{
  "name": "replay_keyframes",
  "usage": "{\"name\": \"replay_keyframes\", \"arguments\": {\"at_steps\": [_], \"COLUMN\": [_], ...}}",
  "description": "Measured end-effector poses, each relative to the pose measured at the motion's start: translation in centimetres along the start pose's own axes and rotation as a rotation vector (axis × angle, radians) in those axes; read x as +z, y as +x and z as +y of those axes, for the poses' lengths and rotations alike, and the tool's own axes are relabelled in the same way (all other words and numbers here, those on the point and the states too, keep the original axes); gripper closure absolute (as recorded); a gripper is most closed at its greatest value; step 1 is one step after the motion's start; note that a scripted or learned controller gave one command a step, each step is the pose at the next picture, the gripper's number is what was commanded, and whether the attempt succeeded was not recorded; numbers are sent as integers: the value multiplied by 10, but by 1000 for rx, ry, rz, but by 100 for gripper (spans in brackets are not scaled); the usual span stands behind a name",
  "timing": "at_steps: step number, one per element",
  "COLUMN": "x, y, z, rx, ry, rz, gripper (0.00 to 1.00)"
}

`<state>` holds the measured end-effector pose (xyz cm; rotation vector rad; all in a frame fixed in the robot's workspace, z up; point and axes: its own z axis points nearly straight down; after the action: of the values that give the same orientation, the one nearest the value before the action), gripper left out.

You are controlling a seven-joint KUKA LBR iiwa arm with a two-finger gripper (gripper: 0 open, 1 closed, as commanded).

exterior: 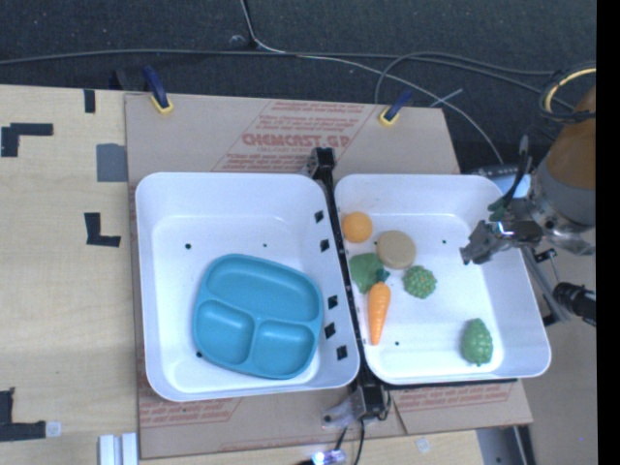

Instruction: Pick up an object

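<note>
The green lump [476,342] lies nearest, then carrot [377,312], broccoli [418,282], disc [395,249] and orange [356,227] (all in the right bin [528,298]). The gripper [481,244] hovers above, seemingly empty; jaw opening I cannot tell. Approach step: it must descend next.

Wooden bench [58,289], cardboard sheet [291,134], two white bins [165,201]

Grey arm with orange band [573,153] enters from the right edge, wrist angled down and leftward, dark gripper [481,243] hanging low at the end of it, finger spacing too dark and small to make out.
</note>
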<state>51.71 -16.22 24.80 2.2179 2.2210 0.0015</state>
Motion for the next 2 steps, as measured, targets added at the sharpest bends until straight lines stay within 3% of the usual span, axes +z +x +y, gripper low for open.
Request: {"name": "replay_keyframes", "arguments": {"at_steps": [1,2], "x": [-36,-37], "y": [0,48], "z": [1,18], "rx": [0,-3], "ry": [1,3], "rz": [0,1], "gripper": [100,100]}}
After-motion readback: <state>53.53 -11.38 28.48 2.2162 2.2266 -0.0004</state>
